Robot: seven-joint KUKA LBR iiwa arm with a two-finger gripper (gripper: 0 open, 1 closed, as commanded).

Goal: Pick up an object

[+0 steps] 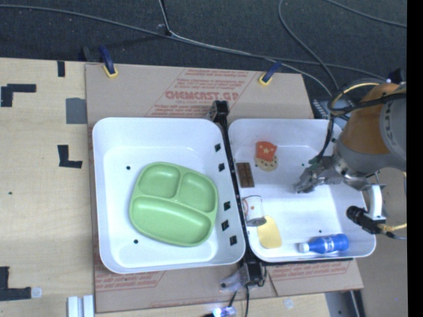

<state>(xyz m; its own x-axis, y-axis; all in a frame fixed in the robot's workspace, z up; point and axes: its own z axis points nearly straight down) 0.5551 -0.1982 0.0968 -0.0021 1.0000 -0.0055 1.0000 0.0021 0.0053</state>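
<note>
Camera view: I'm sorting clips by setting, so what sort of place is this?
Most likely a robot lab test bench, not a home. Two white bins sit on a cardboard sheet clamped to a wooden bench, loose cables trail over dark carpet, and a robot arm reaches in.

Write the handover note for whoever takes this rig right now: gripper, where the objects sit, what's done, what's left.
Gripper: low in the right bin, mid-bin towards its right side; nothing visible between its fingers.
Right bin contents: orange-topped object near the back, small brown block by the divider, small clear cup, yellow piece at the front, blue bottle lying at the front right.
Left bin: green divided plate.
Done: no pick to be seen yet.
Left: grasp one object and lift it.
</note>
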